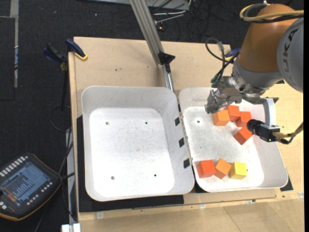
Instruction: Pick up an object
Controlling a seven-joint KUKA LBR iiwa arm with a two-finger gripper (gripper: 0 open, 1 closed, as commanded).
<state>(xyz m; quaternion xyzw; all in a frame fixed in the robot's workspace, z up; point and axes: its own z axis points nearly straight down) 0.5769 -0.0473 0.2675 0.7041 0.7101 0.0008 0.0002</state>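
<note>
Near far edge of right bin (270, 178), gripper (216, 105) is hovering beside orange block (221, 117); finger state unclear. Suggest centring over block before descending.

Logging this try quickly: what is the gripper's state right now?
Gripper: cannot be told; it sits low over the right bin, right beside an orange block, with no block visibly held.

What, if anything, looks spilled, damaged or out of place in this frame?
Nothing stands out. All the blocks lie inside the right bin: a cluster near the gripper and three in a row at its front, including the yellow block. The left bin looks intact.
</note>
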